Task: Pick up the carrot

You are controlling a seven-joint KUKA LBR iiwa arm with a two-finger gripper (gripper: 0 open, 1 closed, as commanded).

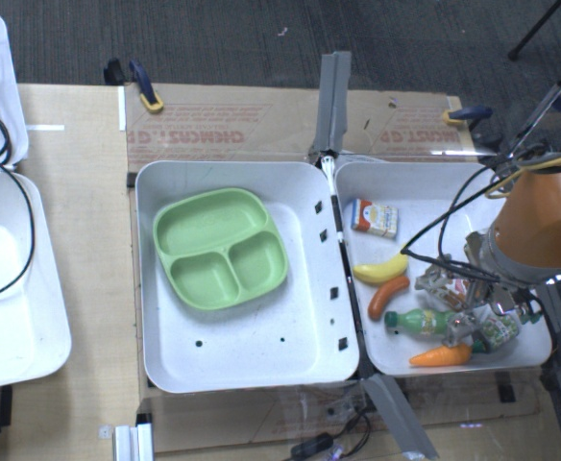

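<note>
- the carrot (441, 356) lies near the front edge of the right bin (425, 185), pointing left, just below a green bottle (423, 322) that lies on its side.
- the hand (468, 305) hangs low in the same bin, right by the bottle and above the carrot; whether it is wide or narrow i cannot tell among the cables and metal parts.
- a banana (380, 270) and a red sausage (386, 297) lie to the left, a small carton (375, 218) further back.
- the left bin (156, 344) on the desk (88, 133) holds a green divided plate (221, 248).
</note>
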